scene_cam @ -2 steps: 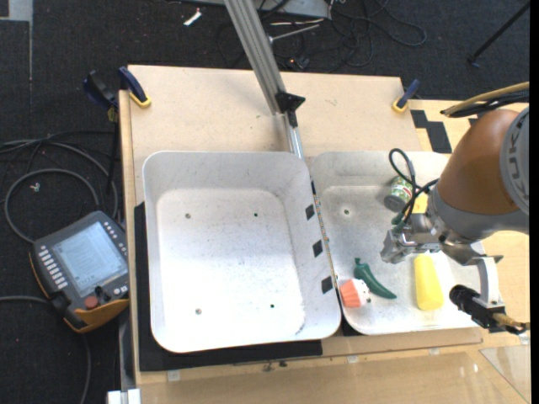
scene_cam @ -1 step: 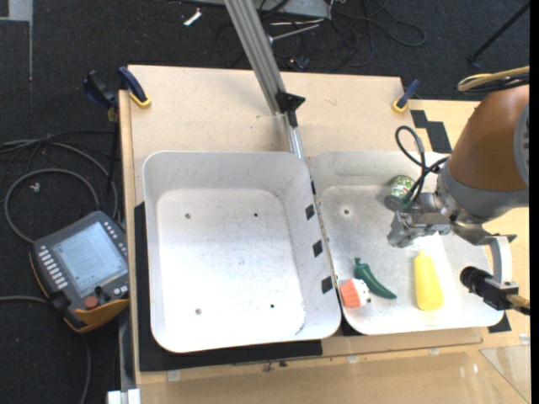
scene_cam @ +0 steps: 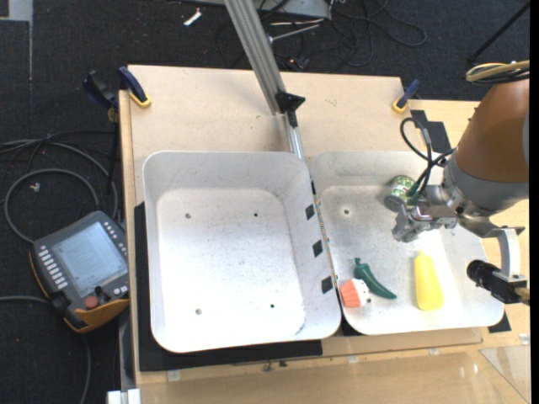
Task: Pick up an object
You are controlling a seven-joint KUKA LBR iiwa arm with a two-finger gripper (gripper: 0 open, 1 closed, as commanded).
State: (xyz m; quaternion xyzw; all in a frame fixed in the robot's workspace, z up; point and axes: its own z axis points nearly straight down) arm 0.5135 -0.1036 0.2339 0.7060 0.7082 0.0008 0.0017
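Note:
The right bin [scene_cam: 337, 194] holds several small objects. A yellow bottle-shaped piece [scene_cam: 428, 282] lies near its front right. A dark green curved piece [scene_cam: 373, 279] lies beside a small orange and white piece [scene_cam: 354, 293] at the front left. A pale green round object [scene_cam: 402, 186] sits toward the back of the bin. My gripper [scene_cam: 408, 224] hangs over the middle of the right bin, just in front of the round green object and behind the yellow piece. Nothing is visibly held in it.
The left bin [scene_cam: 160, 183] lies beside the right one, sharing a raised middle wall. A slanted metal pole [scene_cam: 261, 49] comes down to the bench behind the bins. A teach pendant [scene_cam: 80, 263] rests on the floor to the left.

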